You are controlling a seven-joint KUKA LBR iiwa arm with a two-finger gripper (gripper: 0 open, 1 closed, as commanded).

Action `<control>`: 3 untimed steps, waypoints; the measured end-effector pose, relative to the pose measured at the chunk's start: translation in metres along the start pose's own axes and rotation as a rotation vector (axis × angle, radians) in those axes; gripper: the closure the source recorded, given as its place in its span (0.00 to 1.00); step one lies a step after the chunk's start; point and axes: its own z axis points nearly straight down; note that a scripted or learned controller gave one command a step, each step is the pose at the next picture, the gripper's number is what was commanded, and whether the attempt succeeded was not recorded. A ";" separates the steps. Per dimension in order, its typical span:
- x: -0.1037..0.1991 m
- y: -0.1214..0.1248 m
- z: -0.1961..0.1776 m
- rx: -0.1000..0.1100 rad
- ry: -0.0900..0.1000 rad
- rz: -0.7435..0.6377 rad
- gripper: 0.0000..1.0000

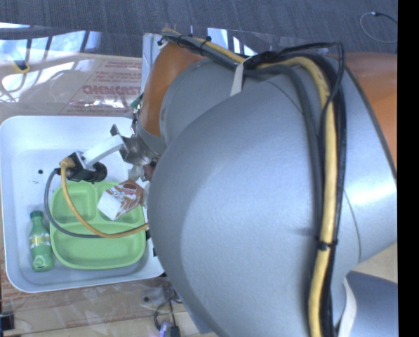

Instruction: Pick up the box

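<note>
One small white-and-brown cardboard box lies on the green plastic divided tray; at its nine o'clock, a green bottle; gripper at its twelve o'clock, grip unreadable.

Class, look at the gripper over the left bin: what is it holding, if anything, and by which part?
It cannot be told. The gripper hangs just above the small box lying on the green tray, but the arm hides any contact.

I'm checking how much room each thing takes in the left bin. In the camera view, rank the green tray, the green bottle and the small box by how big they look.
Largest to smallest:
1. green tray, partly covered
2. green bottle
3. small box
The bottle and box look close in size, so their order is unsure.
</note>
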 end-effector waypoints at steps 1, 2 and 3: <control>0.057 -0.048 0.003 -0.001 0.002 -0.034 1.00; 0.129 -0.071 -0.029 -0.002 0.004 0.023 1.00; 0.068 -0.087 -0.008 -0.002 0.000 0.045 1.00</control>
